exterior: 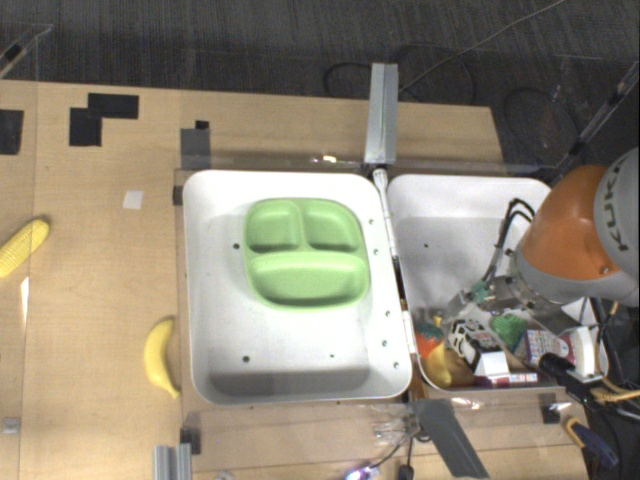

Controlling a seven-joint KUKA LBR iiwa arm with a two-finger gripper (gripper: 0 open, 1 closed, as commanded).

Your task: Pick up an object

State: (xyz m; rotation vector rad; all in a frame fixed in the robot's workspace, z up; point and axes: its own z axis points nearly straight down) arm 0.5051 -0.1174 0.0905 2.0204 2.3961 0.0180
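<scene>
My gripper [487, 308] reaches down into the right bin [440, 228], under the orange band of the arm [565, 233]. It hangs over a pile of small objects [480, 343] at the bin's near side: something green, an orange piece, a yellowish fruit and a black-and-white item. The wrist hides the fingertips, and the pile hides whatever they touch. The left bin [215, 268] holds a green divided plate [303, 251].
A banana [160, 356] lies on the bench just left of the left bin. A yellow corn cob [22, 248] lies at the far left edge. A metal post [382, 113] stands behind the gap between the bins. Cables run at the right.
</scene>
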